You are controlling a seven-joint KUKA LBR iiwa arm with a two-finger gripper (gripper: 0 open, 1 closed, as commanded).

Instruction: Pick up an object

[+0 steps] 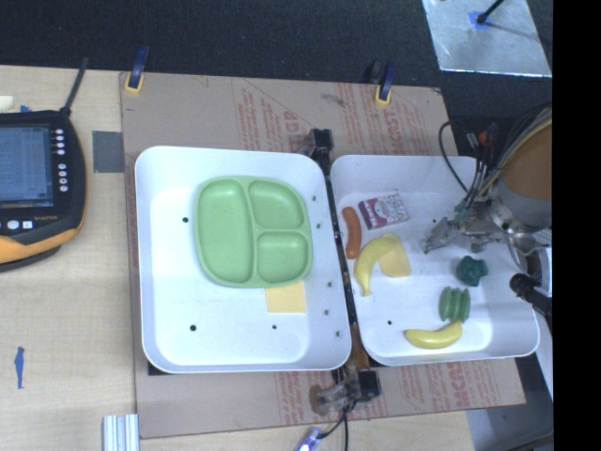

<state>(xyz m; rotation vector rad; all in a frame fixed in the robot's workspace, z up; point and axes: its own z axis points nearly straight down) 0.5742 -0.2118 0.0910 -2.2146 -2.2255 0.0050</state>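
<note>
The right bin (pixel 423 178) holds several toy foods. A maroon and white packet (pixel 383 210) lies at the back, with an orange sausage (pixel 351 230) along the left wall. A yellow banana piece (pixel 378 259) sits in the middle. Nearer the front are a dark green lump (pixel 470 271), a green ribbed vegetable (pixel 454 303) and a second banana (pixel 434 336). My gripper (pixel 433 234) hangs over the bin's right half, fingers pointing left and spread open with nothing between them. It is right of the packet and above the dark green lump.
The left bin (pixel 160 280) carries a green divided plate (pixel 253 230) and a yellow cheese slice (pixel 285 298). A teach pendant (pixel 33 184) lies at the far left of the bench. Cables and the arm's wrist (pixel 526 172) crowd the right edge.
</note>
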